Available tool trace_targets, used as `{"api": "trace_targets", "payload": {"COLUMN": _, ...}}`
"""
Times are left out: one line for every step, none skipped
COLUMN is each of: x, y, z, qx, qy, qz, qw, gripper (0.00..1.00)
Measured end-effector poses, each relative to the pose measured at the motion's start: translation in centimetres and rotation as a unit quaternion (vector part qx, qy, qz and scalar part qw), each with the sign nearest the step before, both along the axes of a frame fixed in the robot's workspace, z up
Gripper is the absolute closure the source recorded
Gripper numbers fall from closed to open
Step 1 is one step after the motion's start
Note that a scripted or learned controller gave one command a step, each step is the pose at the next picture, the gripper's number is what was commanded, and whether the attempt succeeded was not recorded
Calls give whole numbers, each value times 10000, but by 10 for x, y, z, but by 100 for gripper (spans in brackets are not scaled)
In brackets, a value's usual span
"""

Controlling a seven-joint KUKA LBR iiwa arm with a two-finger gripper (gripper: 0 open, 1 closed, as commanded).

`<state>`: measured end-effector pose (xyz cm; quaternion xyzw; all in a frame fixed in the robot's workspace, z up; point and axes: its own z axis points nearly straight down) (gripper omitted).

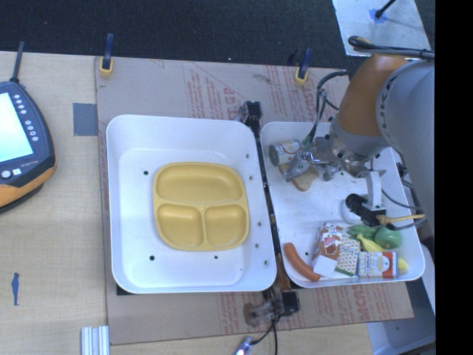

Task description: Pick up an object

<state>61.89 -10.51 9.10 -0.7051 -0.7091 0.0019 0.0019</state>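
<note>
Gripper (299,163) is reaching into the right bin (325,268) at its far end, over a small tan object (303,181) (finger state: cannot tell). Approach step; next needs a clean closing, then lifting.

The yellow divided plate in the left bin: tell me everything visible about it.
The yellow divided plate looks like matte moulded plastic, a rounded rectangle with soft corners. Raised ridges split it into three compartments: one wide one along the far side and two smaller ones side by side along the near side. All three look bare. It lies flat and right side up, about the middle of the left shallow white bin, resting on the bin's floor, apart from its walls. Nothing else touches it.
</note>
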Motion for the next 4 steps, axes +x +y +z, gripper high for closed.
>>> {"api": "trace_targets", "payload": {"x": -1, "y": -1, "z": 10, "qx": 12, "qy": 40, "qz": 9, "qw": 10000, "gripper": 100}}
{"api": "trace_targets", "payload": {"x": -1, "y": -1, "z": 10, "qx": 12, "qy": 42, "qz": 11, "qw": 10000, "gripper": 0}}
{"api": "trace_targets", "payload": {"x": -1, "y": -1, "z": 20, "qx": 15, "qy": 52, "qz": 19, "qw": 10000, "gripper": 100}}
{"api": "trace_targets", "payload": {"x": -77, "y": -38, "z": 0, "qx": -4, "qy": 0, "qz": -5, "qw": 10000, "gripper": 100}}
